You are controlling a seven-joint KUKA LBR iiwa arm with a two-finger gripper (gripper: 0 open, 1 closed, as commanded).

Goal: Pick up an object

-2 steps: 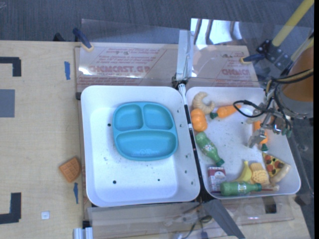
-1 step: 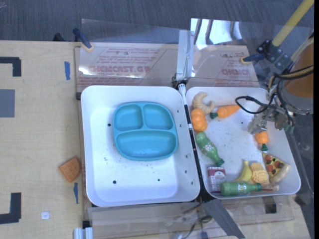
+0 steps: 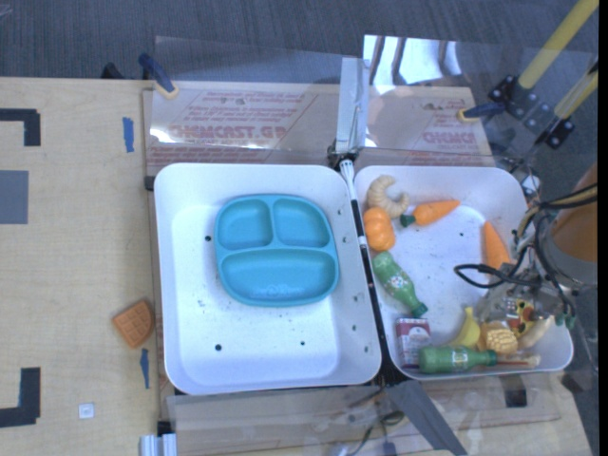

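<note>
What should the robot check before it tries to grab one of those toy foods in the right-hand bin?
1. Claw over the right bin, where the toys lie: ok.
2. Claw open or shut: cannot tell; cables hide it.
3. Something already between its fingers: cannot tell.
4. Target standing apart: not ok near the claw; corn, banana and green bottle crowd together.
5. Easier target: ok; the carrot lies with bare floor beside it.

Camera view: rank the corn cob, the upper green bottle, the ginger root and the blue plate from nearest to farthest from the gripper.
Measured from the gripper:
1. corn cob, just below it, right bin's lower right.
2. green bottle, mid right bin.
3. ginger root, right bin's top left.
4. blue plate, in the left bin.
</note>
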